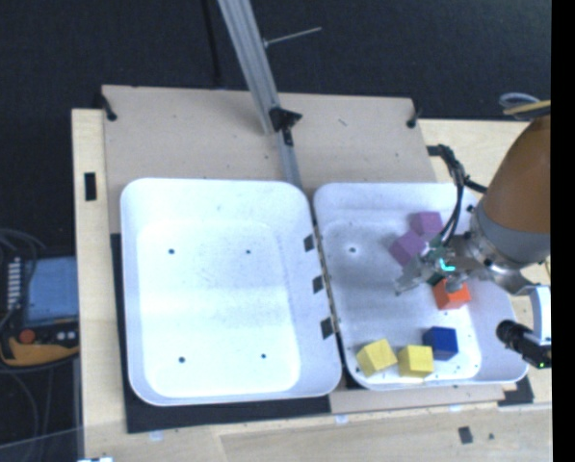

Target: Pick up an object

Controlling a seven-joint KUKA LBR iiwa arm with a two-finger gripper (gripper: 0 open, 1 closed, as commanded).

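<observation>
— Where is your hand [431, 269] now?

— Low in the right bin [364, 215], near its middle. My arm [518, 195] leans in from three o'clock, wrist pitched down. Whether my fingers are spread or pinched, I cannot tell.

— And the target?

— The orange block [452, 295] lies just beside my hand at four o'clock; a purple block [407, 248] sits at ten o'clock. I'd centre squarely over one block, descend straight, then close, so neighbours aren't nudged.

Bench and surroundings, seen from above.
I see a pale wooden bench [90, 287] on dark carpet [37, 37], with a slanted metal pole [248, 51] behind.
</observation>
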